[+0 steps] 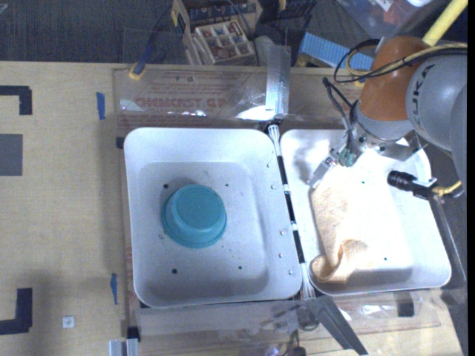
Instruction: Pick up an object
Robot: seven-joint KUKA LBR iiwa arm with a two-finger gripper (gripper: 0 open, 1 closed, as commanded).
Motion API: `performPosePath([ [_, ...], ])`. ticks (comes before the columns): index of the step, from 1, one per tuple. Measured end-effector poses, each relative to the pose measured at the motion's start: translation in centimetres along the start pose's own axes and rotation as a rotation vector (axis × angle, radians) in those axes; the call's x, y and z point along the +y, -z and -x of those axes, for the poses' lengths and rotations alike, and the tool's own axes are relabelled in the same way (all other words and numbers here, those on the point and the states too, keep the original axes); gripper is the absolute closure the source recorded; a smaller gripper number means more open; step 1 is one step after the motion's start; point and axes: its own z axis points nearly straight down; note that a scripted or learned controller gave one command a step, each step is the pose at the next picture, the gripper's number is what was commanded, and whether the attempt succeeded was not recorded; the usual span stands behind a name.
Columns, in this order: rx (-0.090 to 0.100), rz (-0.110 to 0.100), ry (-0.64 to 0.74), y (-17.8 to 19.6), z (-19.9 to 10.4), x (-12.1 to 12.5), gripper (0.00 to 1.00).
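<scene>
The robot arm (pixel 415 87) hangs over the right bin (pixel 438 269) above a tan cloth (pixel 343 225), its jaws' state impossible to tell, while a teal bowl (pixel 194 214) sits in the left bin (pixel 141 154).

Bright light from above washes over the 2 white bins. The right bin (pixel 415 265) is overexposed, its floor blown to near pure white, and the tan cloth (pixel 335 225) in it looks pale and bleached. The left bin (pixel 148 162) is evener, with soft grey shading along its inner walls and a faint shadow under the teal bowl (pixel 194 214). Glare glints on the clear plastic sheet (pixel 200 99) at the far side. The dark floor beyond is dim. The whole frame is slightly soft and grainy.
</scene>
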Motion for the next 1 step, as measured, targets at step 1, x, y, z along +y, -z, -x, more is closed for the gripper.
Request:
performPosePath([
  [1, -0.009, 0.018, -0.01, 0.06, -4.4, -2.08, 0.0],
])
